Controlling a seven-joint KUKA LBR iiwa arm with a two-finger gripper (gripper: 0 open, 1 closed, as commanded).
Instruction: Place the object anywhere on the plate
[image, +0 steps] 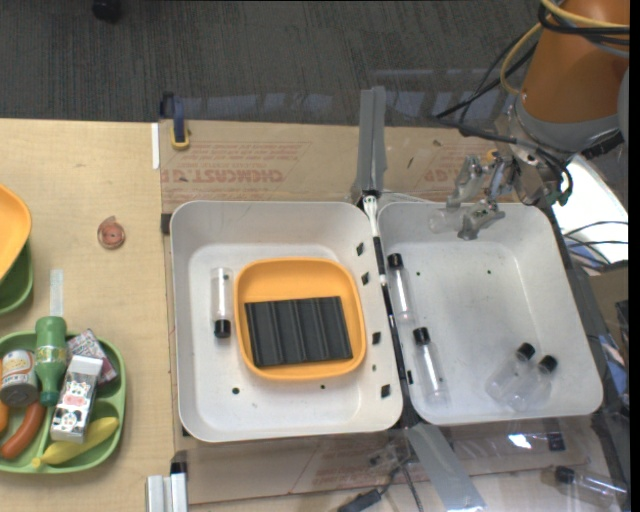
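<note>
An orange plate (292, 273) sits in the middle of the left bin (200, 400). A dark grey ribbed rectangular object (300, 332) lies flat on the plate, filling most of its floor. My gripper (479, 215) hovers over the far edge of the right bin (560, 400), well away from the plate and to its upper right. Its fingers stand open with nothing between them.
A clear tube with a black cap (221, 300) lies in the left bin beside the plate. The right bin holds two more capped tubes (427, 357) along its left wall and clear vials (520, 378) near its front right. A green tray of toy food (60, 400) stands at far left.
</note>
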